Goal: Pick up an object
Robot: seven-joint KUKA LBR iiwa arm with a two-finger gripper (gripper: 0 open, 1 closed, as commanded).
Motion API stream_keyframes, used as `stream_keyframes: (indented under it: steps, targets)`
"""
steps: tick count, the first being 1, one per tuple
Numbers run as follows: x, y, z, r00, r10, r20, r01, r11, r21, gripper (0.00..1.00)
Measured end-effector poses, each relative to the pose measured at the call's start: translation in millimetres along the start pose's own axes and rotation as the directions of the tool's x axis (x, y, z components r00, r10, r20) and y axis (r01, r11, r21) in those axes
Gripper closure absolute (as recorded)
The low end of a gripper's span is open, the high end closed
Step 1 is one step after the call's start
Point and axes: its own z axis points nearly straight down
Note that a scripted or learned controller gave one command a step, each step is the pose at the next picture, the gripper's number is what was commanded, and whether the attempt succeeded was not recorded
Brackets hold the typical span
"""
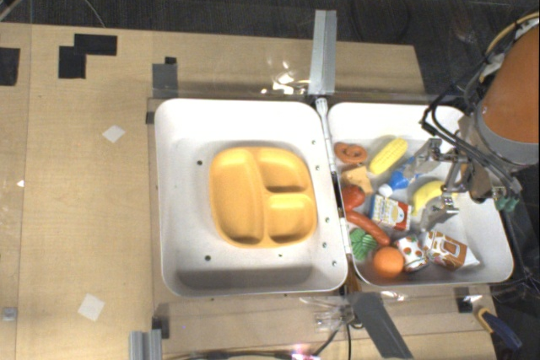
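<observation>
Glossy yellow plastic tray (260, 195) in smooth white bin (181, 181); matt wooden bench (76, 206).

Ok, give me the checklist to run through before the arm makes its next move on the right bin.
1. Gripper is over the right bin, not the left bin: ok.
2. A target lies under it: the yellow banana sits right at the gripper: ok.
3. Something is already held: cannot tell, the wrist hides the grasp.
4. Room around the target: not ok, the small carton and blue item crowd it.
5. Yellow tray in the left bin is out of the arm's way: ok.
6. Cables at the wrist hang free of the toys: cannot tell.
</observation>
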Motion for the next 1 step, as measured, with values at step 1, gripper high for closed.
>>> stream_keyframes:
  steps: [1]
  targets:
    - [-2.8,0.9,-12.5,1.0,-0.005,0.01,0.005,1.0,0.001,1.0]
